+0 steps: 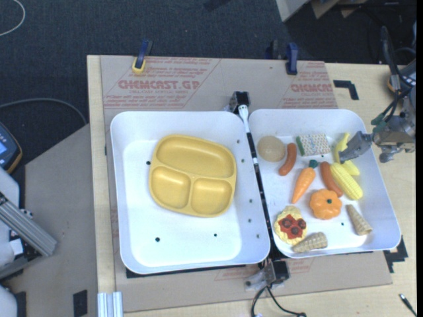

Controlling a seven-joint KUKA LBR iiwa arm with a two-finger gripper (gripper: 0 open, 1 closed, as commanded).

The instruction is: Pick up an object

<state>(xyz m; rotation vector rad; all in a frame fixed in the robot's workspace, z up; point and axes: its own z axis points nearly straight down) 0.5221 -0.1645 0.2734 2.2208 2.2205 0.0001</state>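
Note:
The right bin (pixel 377 233) holds several toy foods: a tan bun (pixel 271 148), a red sausage (pixel 287 159), a carrot (pixel 303 183), a green and white block (pixel 313 144), a yellow corn cob (pixel 348 180), an orange pumpkin (pixel 325 204), a small pizza (pixel 291 223), a bread roll (pixel 310 243) and a cone (pixel 359 220). My gripper (pixel 353 146) reaches in from the right over the bin's upper right part. It is right beside a yellow piece (pixel 343 144) above the corn cob. Nothing can be made out in its grasp.
The left bin (pixel 132 236) holds a yellow divided plate (pixel 193 175). A black clip (pixel 240 100) sits where the two bins meet at the back. Blue and yellow clamps (pixel 140 57) pin the cardboard bench top. Cables hang at the far right.

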